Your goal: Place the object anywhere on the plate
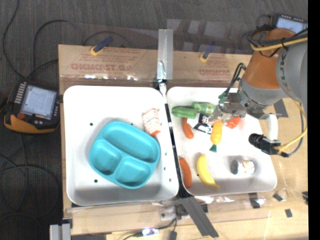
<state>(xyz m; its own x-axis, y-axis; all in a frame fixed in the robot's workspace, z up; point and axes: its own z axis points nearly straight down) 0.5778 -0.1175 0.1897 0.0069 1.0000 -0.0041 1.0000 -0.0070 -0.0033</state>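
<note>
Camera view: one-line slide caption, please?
Pincer over right bin's toy food near yellow corn; blue plate in left bin.

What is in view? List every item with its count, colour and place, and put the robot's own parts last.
plate: 1, teal with three compartments, in the left bin.
carton: 1, white and orange, in the left bin, just off the plate's upper right edge.
bins: 2, white, side by side on the bench.
green vegetable: 1, green, upper part of the right bin.
corn cob: 1, yellow with a green tip, middle of the right bin.
banana: 1, yellow, lower part of the right bin.
sausages: 2, orange-red, along the right bin's left side.
can: 1, white and grey, on its side, lower right of the right bin.
handheld pendant: 1, orange and black, on the floor at left.
arm: 1, grey with an orange band, reaching in from the right.
gripper: 1, over the right bin's upper part.
</note>
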